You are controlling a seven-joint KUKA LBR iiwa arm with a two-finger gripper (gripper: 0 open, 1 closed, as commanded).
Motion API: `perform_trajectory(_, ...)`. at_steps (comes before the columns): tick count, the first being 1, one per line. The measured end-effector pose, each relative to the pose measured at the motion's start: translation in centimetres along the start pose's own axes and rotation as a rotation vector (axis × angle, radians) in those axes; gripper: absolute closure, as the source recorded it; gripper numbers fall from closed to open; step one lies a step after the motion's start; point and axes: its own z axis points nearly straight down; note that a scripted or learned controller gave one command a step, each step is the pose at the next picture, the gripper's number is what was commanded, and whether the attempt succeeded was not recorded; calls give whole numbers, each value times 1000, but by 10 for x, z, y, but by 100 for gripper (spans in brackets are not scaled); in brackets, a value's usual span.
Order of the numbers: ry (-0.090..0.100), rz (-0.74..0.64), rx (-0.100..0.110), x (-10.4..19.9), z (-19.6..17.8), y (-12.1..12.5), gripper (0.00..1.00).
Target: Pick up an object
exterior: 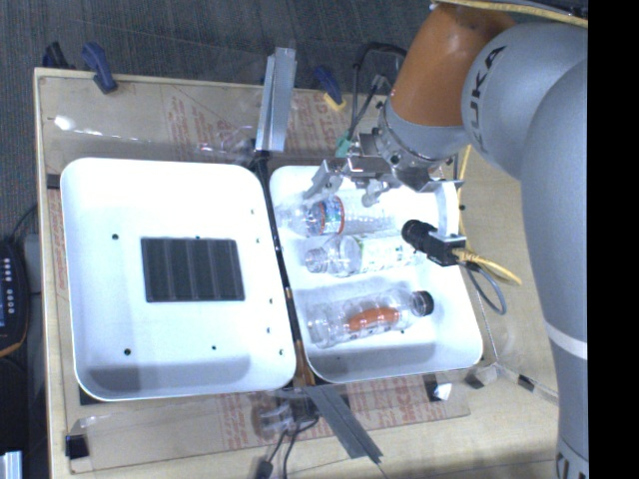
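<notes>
Fingers (346, 183) just above bottle (324, 215)

Two white bins (165, 372), three clear plastic bottles (364, 317), one black grate (193, 268).

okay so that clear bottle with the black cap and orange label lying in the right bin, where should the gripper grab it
Grip the bottle across its body by the orange label, coming straight down. It lies on its side, roughly left to right, so the fingers should straddle its width, clear of the narrower black cap.
</notes>
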Motion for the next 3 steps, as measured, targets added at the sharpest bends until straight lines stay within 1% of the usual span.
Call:
perform_trajectory(1,0,-23,-3,8,-18,6,0)
perform_trajectory(2,0,-265,0,-35,79,-1,0)
perform_trajectory(3,1,-284,-1,-83,161,4,0)
